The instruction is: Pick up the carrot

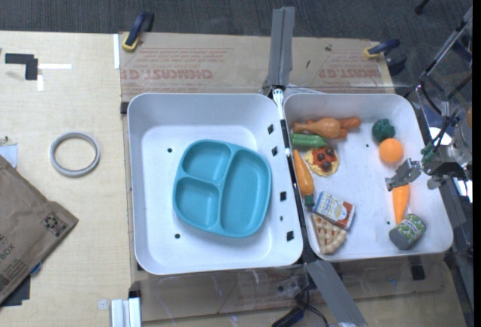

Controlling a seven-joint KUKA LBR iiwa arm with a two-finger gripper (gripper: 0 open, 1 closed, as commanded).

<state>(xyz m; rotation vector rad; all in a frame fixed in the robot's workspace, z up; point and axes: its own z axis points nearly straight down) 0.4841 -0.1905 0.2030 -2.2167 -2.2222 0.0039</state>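
Note:
The carrot [400, 204] is a short orange cone lying near the right wall of the right bin [361, 104], pointing toward the front. My gripper [404, 174] hangs just above the carrot's far end and reaches in over the bin's right rim. From this angle its tip seems to meet the top of the carrot, but I cannot see whether anything is held. A second long orange piece [303, 174] lies along the bin's left wall.
Around the carrot lie an orange ball [390, 150], a dark green piece [383, 128], a grey-green can [407, 231], a small carton [334, 210], a waffle [328, 234], a pizza slice [325, 159] and a chicken leg [325, 127]. The left bin [150, 190] holds a blue divided plate [223, 188].

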